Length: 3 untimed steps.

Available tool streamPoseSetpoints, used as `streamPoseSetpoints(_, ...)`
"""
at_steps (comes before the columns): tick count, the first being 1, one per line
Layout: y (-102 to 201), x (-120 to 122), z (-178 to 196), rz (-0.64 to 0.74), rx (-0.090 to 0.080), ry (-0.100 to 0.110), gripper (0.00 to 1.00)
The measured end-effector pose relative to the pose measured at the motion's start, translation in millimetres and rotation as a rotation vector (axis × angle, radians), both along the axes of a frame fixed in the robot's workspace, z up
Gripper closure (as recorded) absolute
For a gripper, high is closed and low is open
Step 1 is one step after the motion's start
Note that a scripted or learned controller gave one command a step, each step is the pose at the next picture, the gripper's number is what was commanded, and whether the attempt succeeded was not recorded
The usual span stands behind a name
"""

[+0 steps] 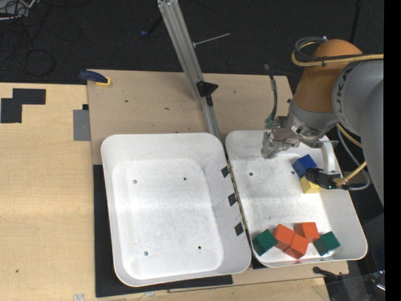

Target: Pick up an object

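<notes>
From the camera above, the gripper (pixel 274 148) hangs over the far part of the right bin (pixel 269 187). I cannot tell how wide it is, and nothing is seen inside it. The blue block (pixel 304 164) and yellow block (pixel 309 185) lie just beside it, toward the arm. The orange blocks (pixel 296 237) and green blocks (pixel 264 241) are well apart, at the near edge. The pick seems not yet done. No readable writing anywhere.

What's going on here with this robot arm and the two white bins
A grey arm reaches in over the right bin, its gripper low near the far end with nothing seen held. A blue block and yellow block lie beside it; green and orange blocks cluster at the near edge.
</notes>
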State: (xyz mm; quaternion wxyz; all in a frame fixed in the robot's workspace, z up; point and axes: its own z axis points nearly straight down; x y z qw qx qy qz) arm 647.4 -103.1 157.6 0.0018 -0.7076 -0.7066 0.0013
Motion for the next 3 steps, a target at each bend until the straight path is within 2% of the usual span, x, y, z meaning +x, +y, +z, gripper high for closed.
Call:
streamPoseSetpoints(1,-4.8,10.6,55.0,0.002,-0.001,-0.009,1.00)
streamPoseSetpoints(2,-1.1,6.8,116.4,0.004,-0.002,-0.010,1.00)
streamPoseSetpoints(3,-2.0,7.3,139.2,0.006,-0.001,-0.006,1.00)
